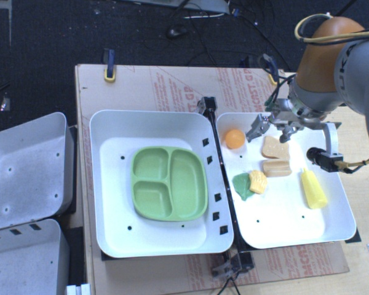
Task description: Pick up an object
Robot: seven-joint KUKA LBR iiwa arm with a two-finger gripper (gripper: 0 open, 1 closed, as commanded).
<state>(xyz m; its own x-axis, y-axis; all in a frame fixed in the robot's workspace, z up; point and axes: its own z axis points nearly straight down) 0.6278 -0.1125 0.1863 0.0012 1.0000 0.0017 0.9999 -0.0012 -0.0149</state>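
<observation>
Camera view: green tray (170, 184) in left bin (104, 165)

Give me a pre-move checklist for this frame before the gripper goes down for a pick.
1. Gripper open: ok, fingers spread.
2. Nothing between the fingers: ok.
3. Gripper over the right white bin: ok.
4. Target under it: cannot tell; orange ball and tan bread-shaped piece flank it.
5. Tan piece free to lift: not ok, it touches the tan block below.
6. Green divided plate out of the way: ok, it lies in the left bin.
</observation>
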